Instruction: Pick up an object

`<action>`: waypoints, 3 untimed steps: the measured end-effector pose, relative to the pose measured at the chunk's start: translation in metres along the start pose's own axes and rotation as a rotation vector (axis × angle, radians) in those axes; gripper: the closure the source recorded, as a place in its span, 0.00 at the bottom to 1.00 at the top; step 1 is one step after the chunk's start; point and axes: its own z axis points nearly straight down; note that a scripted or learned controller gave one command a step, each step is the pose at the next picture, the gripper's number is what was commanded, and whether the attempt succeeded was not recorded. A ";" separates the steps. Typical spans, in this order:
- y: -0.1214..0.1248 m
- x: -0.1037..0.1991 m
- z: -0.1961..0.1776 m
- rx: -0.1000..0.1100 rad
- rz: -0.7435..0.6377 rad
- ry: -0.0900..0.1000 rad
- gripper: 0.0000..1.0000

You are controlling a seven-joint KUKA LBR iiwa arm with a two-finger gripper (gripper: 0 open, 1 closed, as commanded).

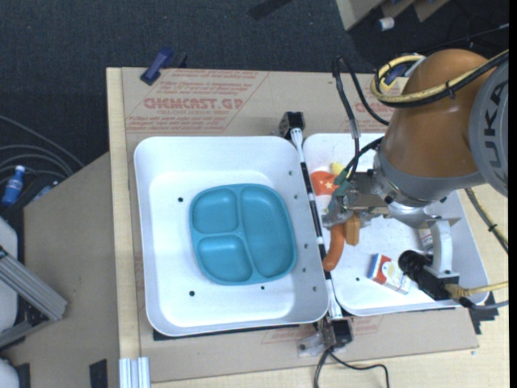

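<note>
- While the arm (436, 120) hangs low over the right bin (452, 293), the step in hand looks like closing in on a grasp.
- Its gripper (343, 208) sits at that bin's left edge, by the divider.
- Just below it lies an orange carrot-like toy (333, 249), with an orange-red piece (323, 183) just above.
- Whether the jaws are spread or closed cannot be told; nothing is visibly gripped.
- Next comes seating over one object, closing and lifting straight.
- A blue divided plate (242, 233) fills the left bin (161, 168).
</note>
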 end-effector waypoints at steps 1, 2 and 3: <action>0.003 -0.014 -0.001 -0.003 0.001 -0.001 1.00; -0.002 0.000 -0.005 -0.003 0.000 -0.001 1.00; 0.027 -0.044 0.012 -0.005 0.002 -0.002 1.00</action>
